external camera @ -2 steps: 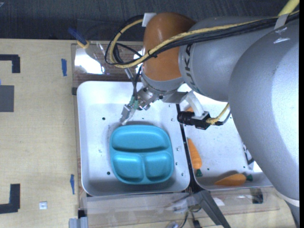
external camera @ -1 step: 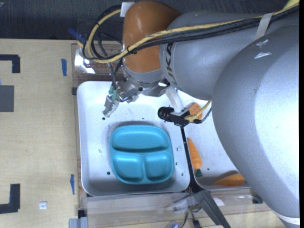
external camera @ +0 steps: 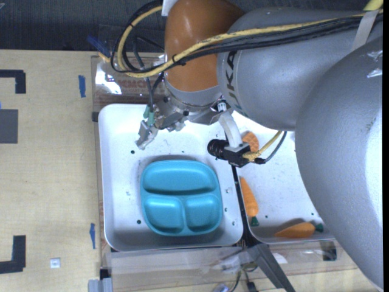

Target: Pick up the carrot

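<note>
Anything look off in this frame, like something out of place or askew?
Yes: the tool is over the left bin, beside the blue divided tray, while the carrots lie in the right bin. One carrot rests near that bin's front edge, another is half hidden by the arm. Nothing looks spilled or damaged.

A robotics lab: a pale wooden bench (external camera: 42,181) marked with blue tape, shallow white plastic bins (external camera: 115,163), and a cabled grey industrial arm (external camera: 292,59).
</note>
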Tool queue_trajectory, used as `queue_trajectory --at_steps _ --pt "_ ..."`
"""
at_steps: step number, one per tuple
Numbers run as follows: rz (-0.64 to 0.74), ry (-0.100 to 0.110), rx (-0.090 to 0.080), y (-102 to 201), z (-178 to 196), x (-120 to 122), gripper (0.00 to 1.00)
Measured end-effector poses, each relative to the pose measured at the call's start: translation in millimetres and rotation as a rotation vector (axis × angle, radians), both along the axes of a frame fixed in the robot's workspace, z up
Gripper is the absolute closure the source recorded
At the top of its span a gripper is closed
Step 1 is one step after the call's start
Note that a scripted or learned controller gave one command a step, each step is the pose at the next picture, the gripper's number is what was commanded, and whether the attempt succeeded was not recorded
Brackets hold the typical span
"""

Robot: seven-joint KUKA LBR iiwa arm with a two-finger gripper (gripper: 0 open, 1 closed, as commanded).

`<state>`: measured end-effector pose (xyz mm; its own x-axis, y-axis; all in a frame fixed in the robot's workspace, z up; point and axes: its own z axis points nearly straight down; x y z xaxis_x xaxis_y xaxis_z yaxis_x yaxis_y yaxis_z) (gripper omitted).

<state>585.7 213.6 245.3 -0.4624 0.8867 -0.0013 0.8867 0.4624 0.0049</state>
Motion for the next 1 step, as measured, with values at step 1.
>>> queue_trajectory --at_steps 1 --pt "-0.559 0.005 -0.001 -32.0 4.5 25.4 0.0"
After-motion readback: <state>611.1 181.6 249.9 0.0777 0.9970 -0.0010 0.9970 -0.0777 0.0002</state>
